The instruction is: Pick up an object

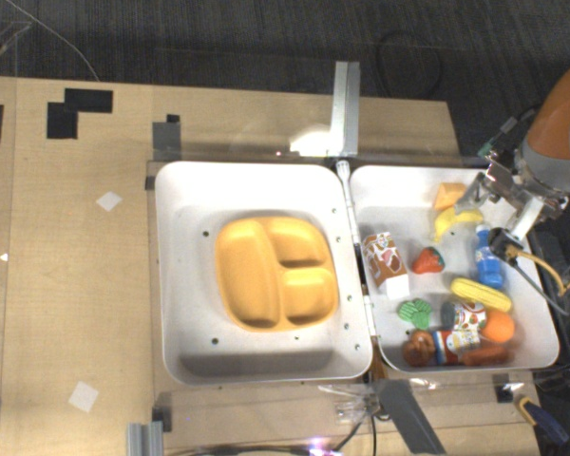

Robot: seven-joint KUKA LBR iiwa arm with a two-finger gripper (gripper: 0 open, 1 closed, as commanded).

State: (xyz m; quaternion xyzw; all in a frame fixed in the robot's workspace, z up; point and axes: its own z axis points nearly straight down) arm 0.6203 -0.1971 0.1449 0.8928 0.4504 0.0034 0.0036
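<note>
Wooden bench (66, 283), right bin (541, 350) crowded. Your claw (502, 205) hangs over banana (453, 220), grip state unclear. Likely light, stiff, slick; pinch mid-curve.

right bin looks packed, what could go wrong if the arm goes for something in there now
Crowding: the corn, blue bottle and orange lie nearly touching, so the gripper could nudge or catch a neighbour instead of one item.

Wall: the banana and yellow block sit near the right bin's far rim, so a descent there may clip it.
</note>
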